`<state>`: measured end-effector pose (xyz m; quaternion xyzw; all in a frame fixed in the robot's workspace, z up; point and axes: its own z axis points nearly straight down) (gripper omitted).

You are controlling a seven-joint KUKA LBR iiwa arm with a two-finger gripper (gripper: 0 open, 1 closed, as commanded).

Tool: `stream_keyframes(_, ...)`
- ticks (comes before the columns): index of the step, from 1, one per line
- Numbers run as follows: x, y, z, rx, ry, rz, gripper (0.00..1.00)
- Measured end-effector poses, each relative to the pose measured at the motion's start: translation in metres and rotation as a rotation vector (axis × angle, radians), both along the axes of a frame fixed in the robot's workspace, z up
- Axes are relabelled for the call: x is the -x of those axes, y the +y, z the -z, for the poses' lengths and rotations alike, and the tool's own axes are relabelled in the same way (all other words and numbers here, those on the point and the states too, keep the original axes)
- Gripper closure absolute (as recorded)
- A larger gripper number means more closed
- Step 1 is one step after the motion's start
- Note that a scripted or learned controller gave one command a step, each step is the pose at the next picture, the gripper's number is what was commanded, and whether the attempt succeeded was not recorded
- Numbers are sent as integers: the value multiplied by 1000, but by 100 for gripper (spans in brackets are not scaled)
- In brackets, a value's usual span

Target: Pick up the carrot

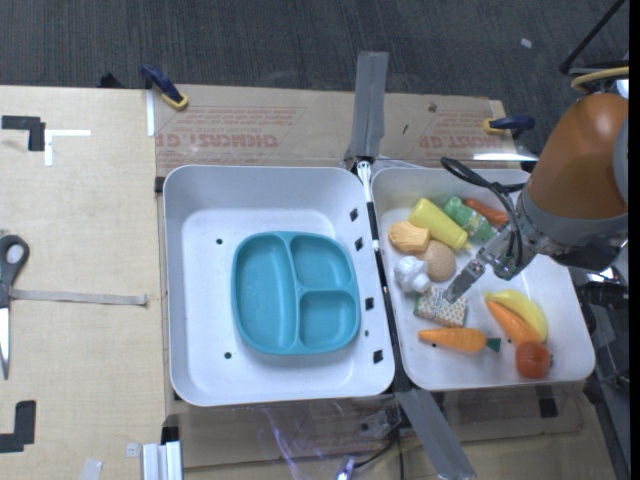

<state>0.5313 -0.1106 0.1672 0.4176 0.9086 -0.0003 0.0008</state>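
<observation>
**Desk:** Where is your pincer right now?

**Me:** I have the gripper point(462, 286) low in the right bin point(570, 368), its dark tip over a small speckled block point(443, 309) that looks like a sponge or a slice of bread. From this angle I can't tell how it is set or whether it has hold of anything; the tip reads as one dark shape.

**Desk:** And the carrot?

**Me:** The carrot point(455, 339) lies flat near the front wall of that bin, orange body pointing left, green stub to the right. It sits just in front of the speckled block, apart from my tip.

**Desk:** So which step are you on?

**Me:** I judge it as the approach, not yet the grasp. The next move calls for shifting the tip toward the bin's front, lining it up across the carrot's width, then coming down over its middle.

**Desk:** Anything crowding it?

**Me:** The block just behind it, a banana point(524, 311) and a second orange piece point(507, 320) to its right, a tomato point(533, 359) in the corner. Further back sit a yellow bottle point(438, 221), an egg-like thing point(439, 260) and a white garlic-like piece point(411, 274). The left bin point(190, 368) carries a teal divided plate point(297, 293).

**Desk:** Any writing?

**Me:** Red print on the cardboard point(240, 128) behind the bins, upside down to me. I can't read it with confidence.
</observation>
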Motion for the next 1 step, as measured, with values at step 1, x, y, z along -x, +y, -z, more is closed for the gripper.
stream_keyframes(1,52,-30,75,-1,-1,-47,0)
